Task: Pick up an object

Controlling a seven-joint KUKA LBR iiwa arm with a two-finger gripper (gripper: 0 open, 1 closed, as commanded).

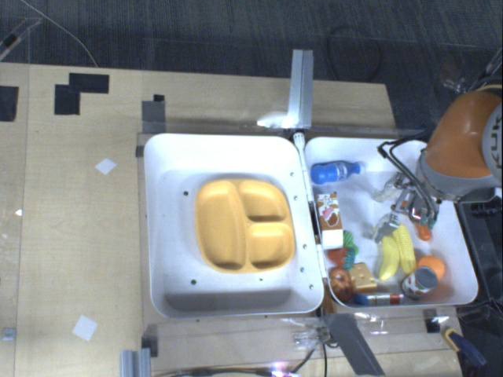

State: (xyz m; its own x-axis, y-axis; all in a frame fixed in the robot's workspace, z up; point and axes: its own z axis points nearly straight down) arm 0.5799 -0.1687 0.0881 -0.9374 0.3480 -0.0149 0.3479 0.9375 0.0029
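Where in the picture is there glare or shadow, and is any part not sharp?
Camera view: glare on the metal post behind the bins; soft shadow along the left bin inner near wall; the small items by the hand look slightly blurred.

Tray [240, 226] in left bin [165, 210]; bottle [334, 171] in right bin [464, 277].
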